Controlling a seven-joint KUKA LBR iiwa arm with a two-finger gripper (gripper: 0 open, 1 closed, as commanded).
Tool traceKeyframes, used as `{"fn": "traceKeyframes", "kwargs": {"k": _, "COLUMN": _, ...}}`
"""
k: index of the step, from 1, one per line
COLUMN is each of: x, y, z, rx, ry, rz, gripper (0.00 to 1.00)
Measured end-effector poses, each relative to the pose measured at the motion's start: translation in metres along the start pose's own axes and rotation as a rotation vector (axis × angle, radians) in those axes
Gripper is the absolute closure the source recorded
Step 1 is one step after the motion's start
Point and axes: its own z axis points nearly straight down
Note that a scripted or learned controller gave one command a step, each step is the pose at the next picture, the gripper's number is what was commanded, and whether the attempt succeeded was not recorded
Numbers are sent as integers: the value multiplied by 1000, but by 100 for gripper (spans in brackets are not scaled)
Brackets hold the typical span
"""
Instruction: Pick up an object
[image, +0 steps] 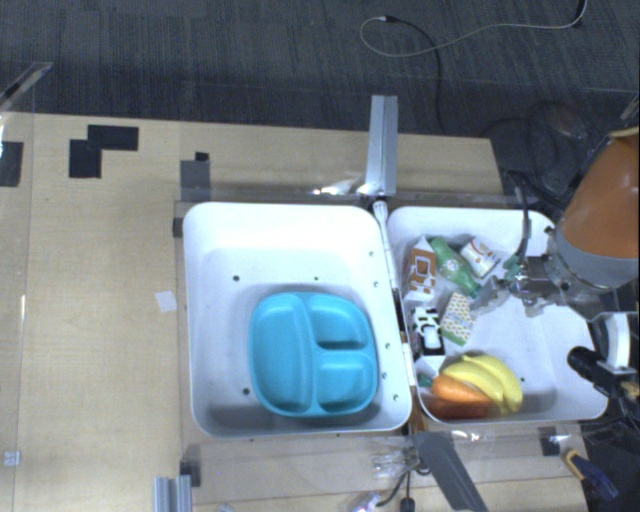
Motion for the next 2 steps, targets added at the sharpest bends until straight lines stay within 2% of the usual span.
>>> {"fn": "traceKeyframes", "kwargs": {"k": 1, "x": 3, "y": 48, "z": 110, "rx": -3, "ry": -1, "rz": -137, "gripper": 0}}
{"fn": "traceKeyframes", "kwargs": {"k": 2, "x": 4, "y": 49, "z": 102, "rx": -4, "ry": 0, "rz": -139, "gripper": 100}}
